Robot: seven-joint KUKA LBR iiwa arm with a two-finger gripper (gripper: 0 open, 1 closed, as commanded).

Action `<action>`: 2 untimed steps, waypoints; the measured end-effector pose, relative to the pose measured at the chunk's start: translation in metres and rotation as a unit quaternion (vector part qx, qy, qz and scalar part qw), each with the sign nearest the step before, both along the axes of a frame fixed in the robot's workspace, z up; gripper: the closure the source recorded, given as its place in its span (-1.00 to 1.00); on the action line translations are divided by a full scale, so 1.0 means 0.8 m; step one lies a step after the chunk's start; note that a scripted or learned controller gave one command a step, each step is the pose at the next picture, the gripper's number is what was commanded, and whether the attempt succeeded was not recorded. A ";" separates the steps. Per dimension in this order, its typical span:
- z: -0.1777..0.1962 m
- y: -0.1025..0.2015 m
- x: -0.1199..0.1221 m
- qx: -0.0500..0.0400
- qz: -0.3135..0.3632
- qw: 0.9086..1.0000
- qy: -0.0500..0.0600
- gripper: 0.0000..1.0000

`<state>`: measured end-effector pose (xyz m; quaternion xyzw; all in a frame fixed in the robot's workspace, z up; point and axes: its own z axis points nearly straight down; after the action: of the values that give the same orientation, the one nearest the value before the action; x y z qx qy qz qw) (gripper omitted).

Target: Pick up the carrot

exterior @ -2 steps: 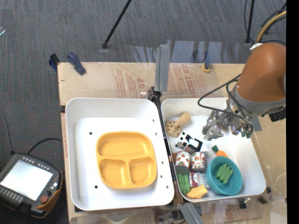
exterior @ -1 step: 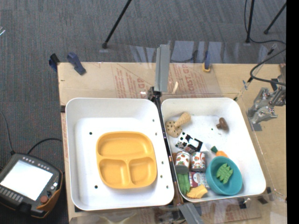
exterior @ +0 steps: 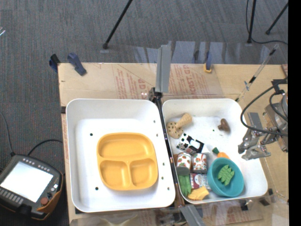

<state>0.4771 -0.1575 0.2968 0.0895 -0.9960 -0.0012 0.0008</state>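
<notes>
Orange carrot (exterior: 221, 154) | left of tool (exterior: 252, 150), apart | tool grip state unclear

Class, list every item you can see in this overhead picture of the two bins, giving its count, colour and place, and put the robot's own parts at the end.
Bins: two, white, side by side on the bench.
Divided plate: one, yellow, left bin, centre.
Ice-cream cone toy: one, tan, right bin, upper left.
Cow toy: one, black and white, below the cone.
Small cans: two, red and white, below the cow.
Carrot: one, orange, green top, at the bowl's upper rim.
Bowl: one, teal, right bin, lower right, holding a green toy.
Small brown item: one, right bin, upper right.
Handheld controller: one, lower left.
Pincer: one, grey, right bin's right edge.
</notes>
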 end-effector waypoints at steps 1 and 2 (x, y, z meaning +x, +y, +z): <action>0.191 -0.069 0.033 -0.002 0.169 0.986 -0.005 1.00; 0.118 -0.066 0.033 0.002 0.424 0.906 -0.002 1.00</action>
<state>0.5036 -0.2103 0.3912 0.5030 -0.8643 -0.0025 -0.0007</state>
